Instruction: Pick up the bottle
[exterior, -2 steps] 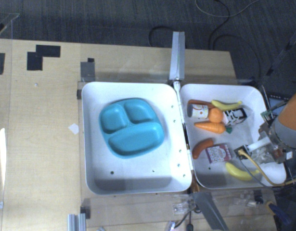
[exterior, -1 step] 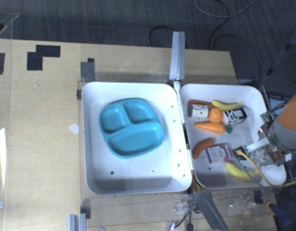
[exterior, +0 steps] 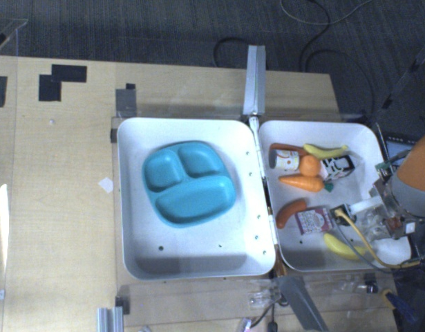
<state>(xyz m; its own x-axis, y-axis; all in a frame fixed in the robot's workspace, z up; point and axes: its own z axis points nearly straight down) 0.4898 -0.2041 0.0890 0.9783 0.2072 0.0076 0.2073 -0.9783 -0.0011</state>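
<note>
A small brown bottle (exterior: 285,158) with a white label lies on its side at the back left of the right bin (exterior: 364,131). Against it rest an orange (exterior: 309,165) and a carrot (exterior: 302,182). My gripper (exterior: 375,220) hangs low over the right bin's front right part, well to the right of the bottle and nearer the front. It sits above a yellow banana-like piece (exterior: 342,247). The arm's orange band (exterior: 416,175) shows at the right edge. Nothing is seen held.
The right bin also holds a yellow banana (exterior: 325,149), a black-and-white item (exterior: 341,164), a brown sausage (exterior: 291,212) and a red packet (exterior: 313,221). The left bin (exterior: 129,185) carries a blue divided plate (exterior: 189,182). A metal post (exterior: 254,81) stands behind the bins.
</note>
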